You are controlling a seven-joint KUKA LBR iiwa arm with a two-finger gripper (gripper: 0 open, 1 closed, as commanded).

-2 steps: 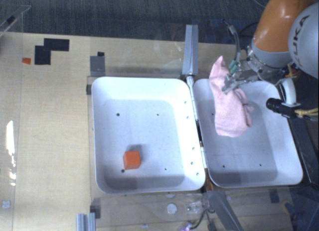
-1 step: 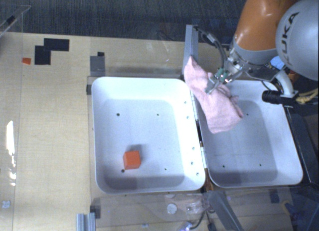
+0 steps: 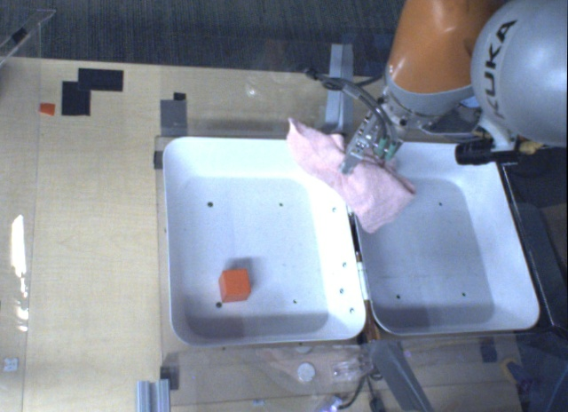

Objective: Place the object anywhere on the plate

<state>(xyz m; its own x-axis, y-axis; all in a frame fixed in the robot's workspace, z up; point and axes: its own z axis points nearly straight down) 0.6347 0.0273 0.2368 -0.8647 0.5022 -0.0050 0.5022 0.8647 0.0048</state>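
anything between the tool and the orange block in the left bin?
Yes. A pink cloth drapes over the rim shared by the two bins, right beneath the tool, partly on the straight line to the orange block. The left bin's floor around the block looks unobstructed.

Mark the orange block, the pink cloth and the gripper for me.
orange block (image 3: 235,285): camera view, top face.
pink cloth (image 3: 342,179): camera view, middle of the fabric.
gripper (image 3: 355,163): camera view, between its fingertips.

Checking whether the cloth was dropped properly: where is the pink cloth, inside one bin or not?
Not inside one: the pink cloth drapes across the divide between the left bin and right bin, below the gripper.
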